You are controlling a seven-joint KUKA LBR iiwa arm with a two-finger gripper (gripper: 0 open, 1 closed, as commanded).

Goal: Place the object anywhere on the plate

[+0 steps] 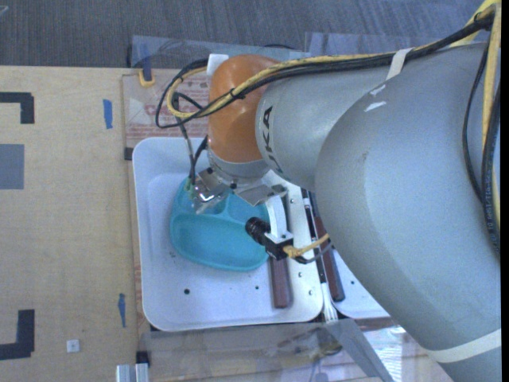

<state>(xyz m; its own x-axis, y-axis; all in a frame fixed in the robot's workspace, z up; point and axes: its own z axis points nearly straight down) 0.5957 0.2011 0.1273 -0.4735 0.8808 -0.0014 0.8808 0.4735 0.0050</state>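
A light blue plate (208,241) lies in the left white bin (159,293). My gripper (205,196) hangs over the plate's far rim, under the orange wrist band (232,114). The wrist body hides the fingertips, and no object shows between them. A green edge (189,186) peeks out beside the gripper at the plate's far left rim; what it belongs to cannot be made out.
The large grey arm (382,181) covers the right bin and the view's right half. Brown strips (280,281) run along the divider between the bins. Cables (179,102) loop above the wrist. A wooden bench surface (64,213) spreads out on the left.
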